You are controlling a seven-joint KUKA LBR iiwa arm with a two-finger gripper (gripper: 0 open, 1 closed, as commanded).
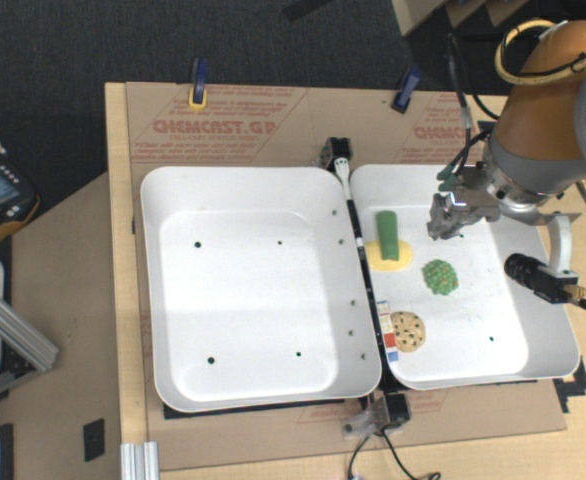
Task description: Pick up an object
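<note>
arm (558, 88) cut by right edge | fingers' (443, 230) gap unreadable (too small)

one fixed overhead camera looks down slantwise on both white bins (173, 268).

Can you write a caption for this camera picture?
Robot gripper hovers over the right bin holding a green block, broccoli and cookie.

Pincer (445, 224) above right bin (533, 358)
</note>
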